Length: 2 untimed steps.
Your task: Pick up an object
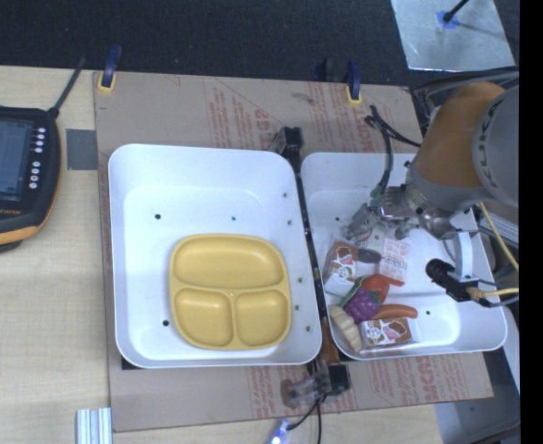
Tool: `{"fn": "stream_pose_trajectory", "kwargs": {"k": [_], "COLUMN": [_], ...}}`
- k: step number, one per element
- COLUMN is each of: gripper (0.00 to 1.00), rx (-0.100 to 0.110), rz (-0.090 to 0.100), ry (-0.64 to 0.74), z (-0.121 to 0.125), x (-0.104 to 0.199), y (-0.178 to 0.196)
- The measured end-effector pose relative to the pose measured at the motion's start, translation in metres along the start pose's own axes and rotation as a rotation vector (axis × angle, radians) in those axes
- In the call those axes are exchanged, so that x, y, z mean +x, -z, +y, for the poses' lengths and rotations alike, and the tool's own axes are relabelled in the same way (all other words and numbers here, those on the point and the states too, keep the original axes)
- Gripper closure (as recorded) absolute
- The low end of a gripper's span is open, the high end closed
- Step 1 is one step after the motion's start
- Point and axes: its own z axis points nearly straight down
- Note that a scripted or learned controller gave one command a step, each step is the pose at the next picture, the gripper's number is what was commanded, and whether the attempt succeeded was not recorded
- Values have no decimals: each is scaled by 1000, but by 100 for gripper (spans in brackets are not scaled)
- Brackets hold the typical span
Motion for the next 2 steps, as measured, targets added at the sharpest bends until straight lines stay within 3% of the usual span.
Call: {"fn": "stream_pose_trajectory", "kwargs": {"k": [1, 2], "gripper": [100, 100], "rx": [4, 1], "rz": [-1, 2], "ry": [4, 0], "z": [-1, 3], "x": [-1, 80], "y": [9, 92]}}
